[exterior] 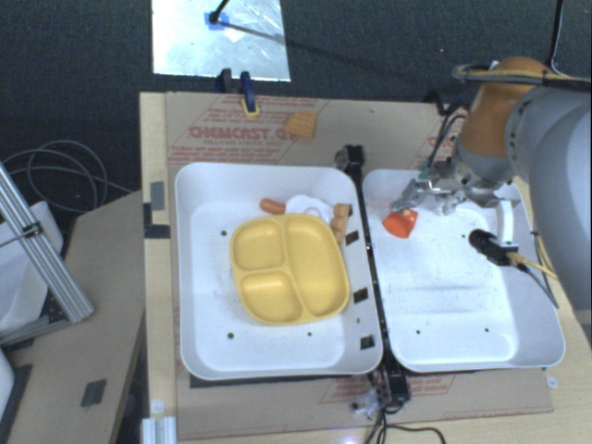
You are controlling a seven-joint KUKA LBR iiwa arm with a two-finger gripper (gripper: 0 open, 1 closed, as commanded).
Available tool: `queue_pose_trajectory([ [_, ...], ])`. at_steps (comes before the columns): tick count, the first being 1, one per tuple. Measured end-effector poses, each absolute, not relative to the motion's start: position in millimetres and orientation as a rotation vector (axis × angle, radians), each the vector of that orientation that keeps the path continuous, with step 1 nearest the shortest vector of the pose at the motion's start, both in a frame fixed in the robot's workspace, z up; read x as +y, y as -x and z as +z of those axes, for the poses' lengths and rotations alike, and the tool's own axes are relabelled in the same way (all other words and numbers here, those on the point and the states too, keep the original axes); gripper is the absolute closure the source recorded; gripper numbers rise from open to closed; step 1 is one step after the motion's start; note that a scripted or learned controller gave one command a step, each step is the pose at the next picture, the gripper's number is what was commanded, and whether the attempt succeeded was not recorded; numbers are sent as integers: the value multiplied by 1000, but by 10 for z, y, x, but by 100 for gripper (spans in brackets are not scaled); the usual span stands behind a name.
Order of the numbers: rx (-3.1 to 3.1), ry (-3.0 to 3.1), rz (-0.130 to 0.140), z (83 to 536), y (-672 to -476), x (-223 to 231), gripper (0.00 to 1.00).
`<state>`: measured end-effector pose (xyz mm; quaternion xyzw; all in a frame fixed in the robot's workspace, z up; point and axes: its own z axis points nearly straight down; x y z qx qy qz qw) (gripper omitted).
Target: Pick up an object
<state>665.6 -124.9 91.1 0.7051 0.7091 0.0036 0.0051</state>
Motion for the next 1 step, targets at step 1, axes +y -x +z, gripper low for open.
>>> queue_pose_trajectory([
  [1,2221,-2208,11,910,-6655,-1249,0],
])
